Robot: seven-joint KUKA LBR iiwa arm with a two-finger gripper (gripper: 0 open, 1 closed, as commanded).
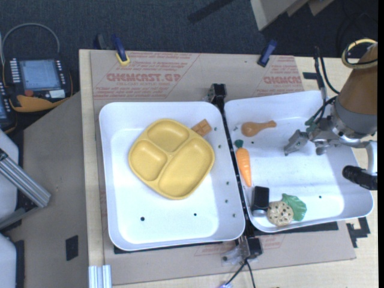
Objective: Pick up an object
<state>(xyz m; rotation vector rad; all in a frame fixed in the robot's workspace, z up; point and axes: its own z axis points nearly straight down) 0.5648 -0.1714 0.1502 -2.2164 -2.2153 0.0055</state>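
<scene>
In the right bin (pixel 336 185) lie a tan drumstick-shaped toy (pixel 258 127) near the back left, an orange carrot (pixel 243 165) along the left wall, and a black block (pixel 260 197), a speckled cookie (pixel 278 213) and a green leafy piece (pixel 296 205) at the front. My gripper (pixel 307 146) hangs over the back middle of this bin, to the right of the drumstick and apart from it. Its fingers stand open, with nothing between them.
The left bin (pixel 120 179) holds a yellow divided plate (pixel 171 158), with a small brown block (pixel 201 127) at the plate's back right edge. The bins' inner walls meet at a divider (pixel 231 161). The arm's orange band (pixel 360 92) rises at the right.
</scene>
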